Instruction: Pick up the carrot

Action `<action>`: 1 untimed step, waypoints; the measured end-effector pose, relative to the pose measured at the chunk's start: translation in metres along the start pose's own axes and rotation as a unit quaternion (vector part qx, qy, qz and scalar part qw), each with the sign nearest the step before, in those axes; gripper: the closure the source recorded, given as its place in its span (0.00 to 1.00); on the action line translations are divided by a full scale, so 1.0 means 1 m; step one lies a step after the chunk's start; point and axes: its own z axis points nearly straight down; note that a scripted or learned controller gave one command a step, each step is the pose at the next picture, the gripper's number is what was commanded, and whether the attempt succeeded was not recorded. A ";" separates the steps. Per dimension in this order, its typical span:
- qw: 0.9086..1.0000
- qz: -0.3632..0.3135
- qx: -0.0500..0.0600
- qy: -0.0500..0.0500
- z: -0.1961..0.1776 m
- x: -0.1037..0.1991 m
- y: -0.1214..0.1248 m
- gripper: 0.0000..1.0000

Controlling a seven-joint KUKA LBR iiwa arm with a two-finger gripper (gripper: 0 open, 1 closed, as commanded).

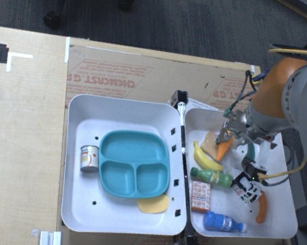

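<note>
- Gripper hangs low over the far part of the right bin, its fingers closed on the upper end of the carrot.
- From between the fingers the carrot slants down and toward the camera, its orange tip just over the bin floor.
- Just left of the claw, a tan slice of bread sits beside the carrot.
- Below and a little left of the claw lies the banana, and past it the green bottle on its side.
- Farther toward the camera are a red-and-white carton and a blue bottle.
- Down and right of the claw lie a black-and-white object and a sausage.
- Well to the claw's left, the left bin holds a teal divided tray, a small can and a yellow piece.
</note>
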 end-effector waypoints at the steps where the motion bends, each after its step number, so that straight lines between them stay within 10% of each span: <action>1: 0.998 0.057 0.001 -0.001 -0.089 0.066 0.038 1.00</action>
